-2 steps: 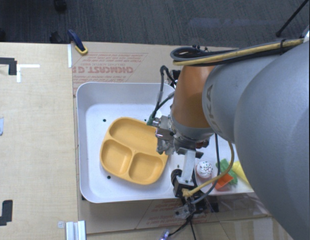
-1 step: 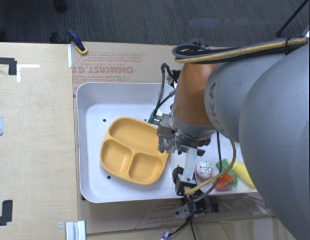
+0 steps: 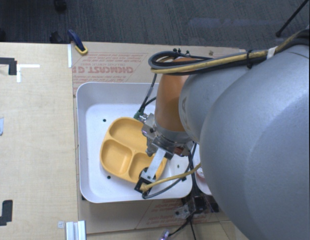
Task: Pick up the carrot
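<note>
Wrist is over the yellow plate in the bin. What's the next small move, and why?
Probably raise the wrist a little: it covers the right part of the yellow plate in the white bin, hiding whatever lies beneath, so a grasp there can't be judged.

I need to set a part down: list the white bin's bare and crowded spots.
Bare floor: the strip between the left wall of the white bin and the yellow divided tray, the back-left corner above the tray, and a narrow strip along the front wall. Crowded: the right side, where the arm and end effector hang over the tray's edge.
</note>
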Tool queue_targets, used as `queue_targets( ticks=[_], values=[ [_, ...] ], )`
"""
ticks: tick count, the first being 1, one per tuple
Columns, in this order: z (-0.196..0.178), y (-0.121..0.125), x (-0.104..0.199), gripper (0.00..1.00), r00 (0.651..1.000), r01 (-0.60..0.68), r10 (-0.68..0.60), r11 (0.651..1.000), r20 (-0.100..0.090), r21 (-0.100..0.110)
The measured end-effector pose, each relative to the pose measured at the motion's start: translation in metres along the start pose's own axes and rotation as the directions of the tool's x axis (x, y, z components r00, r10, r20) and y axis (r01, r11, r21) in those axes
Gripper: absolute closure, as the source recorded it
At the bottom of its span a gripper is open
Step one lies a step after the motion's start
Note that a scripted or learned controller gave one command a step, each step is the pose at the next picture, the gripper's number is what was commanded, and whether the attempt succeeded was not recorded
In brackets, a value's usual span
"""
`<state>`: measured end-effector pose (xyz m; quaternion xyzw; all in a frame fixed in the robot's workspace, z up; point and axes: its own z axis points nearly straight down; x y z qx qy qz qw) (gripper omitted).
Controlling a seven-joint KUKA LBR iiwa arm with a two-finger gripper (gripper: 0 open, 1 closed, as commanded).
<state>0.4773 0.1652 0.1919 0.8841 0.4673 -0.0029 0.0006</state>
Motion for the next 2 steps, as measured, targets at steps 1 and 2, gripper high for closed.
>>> queue_targets(
  ticks=[1,2],
  values=[
    [-0.008,0.001,0.0,1.0,1.0,0.004,-0.004,1.0,0.004,0.001],
    [0.007,0.024,-0.033,1.0,0.972,-0.234,0.234,0.972,-0.003,0.001]
  ],
)
